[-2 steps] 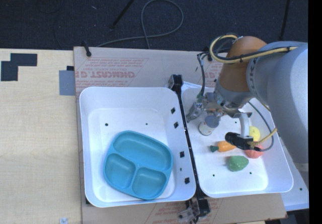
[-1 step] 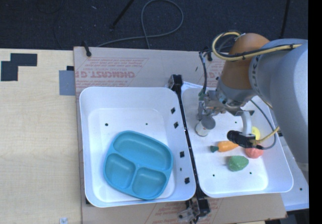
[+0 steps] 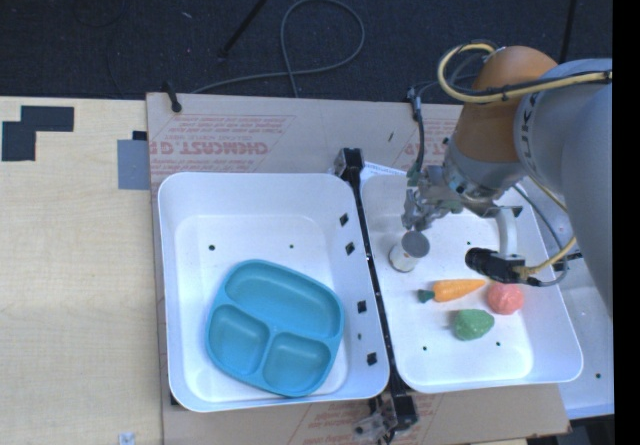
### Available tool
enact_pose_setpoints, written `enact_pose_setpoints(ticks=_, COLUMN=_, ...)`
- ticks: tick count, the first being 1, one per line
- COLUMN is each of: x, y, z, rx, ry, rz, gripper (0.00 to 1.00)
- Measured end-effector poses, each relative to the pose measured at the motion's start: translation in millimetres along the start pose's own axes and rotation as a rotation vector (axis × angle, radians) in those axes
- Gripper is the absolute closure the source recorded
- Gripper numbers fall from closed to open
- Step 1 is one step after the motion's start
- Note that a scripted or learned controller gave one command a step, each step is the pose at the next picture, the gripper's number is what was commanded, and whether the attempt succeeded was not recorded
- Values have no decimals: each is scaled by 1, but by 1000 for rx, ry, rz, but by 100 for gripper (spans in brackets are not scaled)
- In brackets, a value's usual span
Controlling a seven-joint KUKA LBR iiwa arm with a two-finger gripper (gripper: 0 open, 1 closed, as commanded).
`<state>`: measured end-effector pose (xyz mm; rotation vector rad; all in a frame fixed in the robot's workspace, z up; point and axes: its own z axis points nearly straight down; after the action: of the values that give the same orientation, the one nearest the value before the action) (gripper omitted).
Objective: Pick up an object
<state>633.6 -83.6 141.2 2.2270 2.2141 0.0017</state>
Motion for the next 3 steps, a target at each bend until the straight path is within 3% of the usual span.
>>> enact_pose_setpoints(ticks=2, x=0, y=0, z=-91, rx=-1, ry=0, rz=-5, gripper=100)
enact_pose_setpoints(ticks=3, x=53, y=3, z=-94, rx=3, ry=2, rz=-10, gripper=100)
